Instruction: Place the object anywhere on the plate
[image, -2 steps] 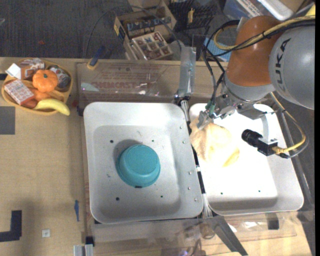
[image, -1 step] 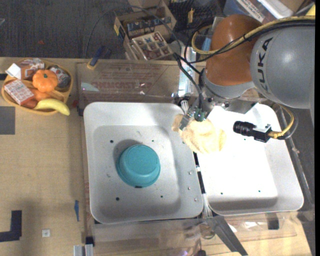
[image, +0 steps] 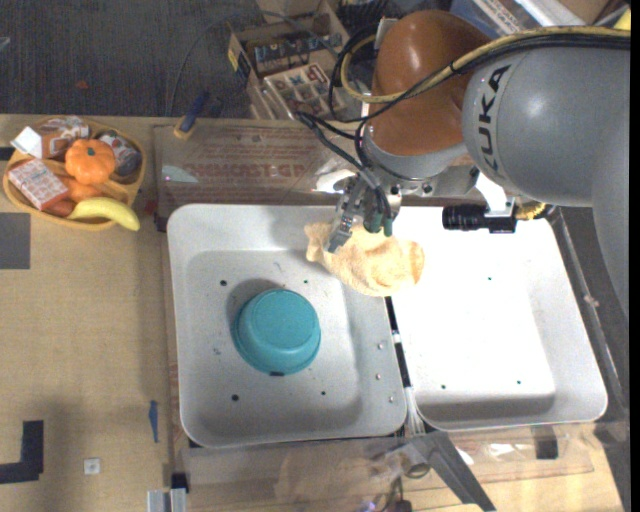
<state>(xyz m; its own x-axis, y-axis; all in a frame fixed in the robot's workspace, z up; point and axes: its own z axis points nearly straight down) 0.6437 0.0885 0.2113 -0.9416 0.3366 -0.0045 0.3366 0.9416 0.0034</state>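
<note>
A soft yellow cloth (image: 372, 263) is seen at the upper inner corner of the left bin (image: 200, 240), draped partly over the ridge where this bin meets the right bin (image: 500, 340). The gripper (image: 360, 222) is placed at the upper left part of the cloth, and its jaws appear to be pinching a fold of the fabric there, although most of the cloth is hanging or resting below them. The plate (image: 279, 330), a round teal one, is standing near the middle of the left bin, apart from the cloth, lower and more to the left in the camera view. The step in hand is judged to be the carrying of the cloth to the plate. To do it well, the cloth should be lifted high enough that its loose end is not dragged over the bin edge, and the movement should be slow, because the hold on a thin fold can be lost easily. The release should be made above the centre of the plate, so that most of the fabric is laid on it.
</note>
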